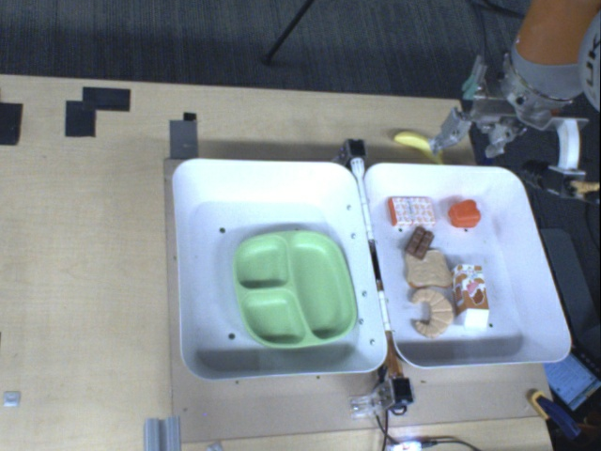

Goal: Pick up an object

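Observation:
The right bin [526,341] holds several small items: a red-and-white box [411,211], an orange round piece [464,214], a brown chocolate block [420,243], a tan bread slice [428,271], a croissant [434,312] and a brown-and-white carton [470,294]. My gripper [467,143] hangs above the bin's far rim, its fingers spread open with nothing between them. A yellow banana [411,141] lies on the bench just behind the bin, right beside the left fingertip [439,144].
A green divided plate [294,287] lies in the left bin [192,252]. Black markers [94,109] sit on the bench at the far left. Cables and a clip [390,397] lie at the front between the bins.

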Tool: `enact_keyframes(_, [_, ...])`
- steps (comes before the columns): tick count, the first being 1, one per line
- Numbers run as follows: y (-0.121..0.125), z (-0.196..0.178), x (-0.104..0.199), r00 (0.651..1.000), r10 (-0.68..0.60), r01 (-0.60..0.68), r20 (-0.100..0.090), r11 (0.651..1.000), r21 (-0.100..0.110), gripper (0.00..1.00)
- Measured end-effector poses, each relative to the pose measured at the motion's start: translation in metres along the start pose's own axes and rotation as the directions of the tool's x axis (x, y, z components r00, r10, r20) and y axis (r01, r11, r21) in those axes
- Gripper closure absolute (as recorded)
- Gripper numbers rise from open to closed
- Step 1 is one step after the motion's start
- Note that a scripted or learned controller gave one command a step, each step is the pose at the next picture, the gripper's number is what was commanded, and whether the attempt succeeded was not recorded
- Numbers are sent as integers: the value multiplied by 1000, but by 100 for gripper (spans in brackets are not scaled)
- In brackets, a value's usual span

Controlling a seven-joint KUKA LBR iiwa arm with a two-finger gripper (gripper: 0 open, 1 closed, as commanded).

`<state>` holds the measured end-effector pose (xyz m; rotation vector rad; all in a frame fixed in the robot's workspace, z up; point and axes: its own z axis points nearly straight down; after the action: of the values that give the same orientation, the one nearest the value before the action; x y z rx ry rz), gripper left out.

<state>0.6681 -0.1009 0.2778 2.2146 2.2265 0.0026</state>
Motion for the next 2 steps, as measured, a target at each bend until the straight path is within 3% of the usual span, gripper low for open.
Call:
enact_keyframes(1, [-14, 121, -51, 1000, 3, -3, 1, 1000, 3, 0])
enact_keyframes(2, [-84, 192, -13, 1000, 3, -3, 0, 1000, -2, 0])
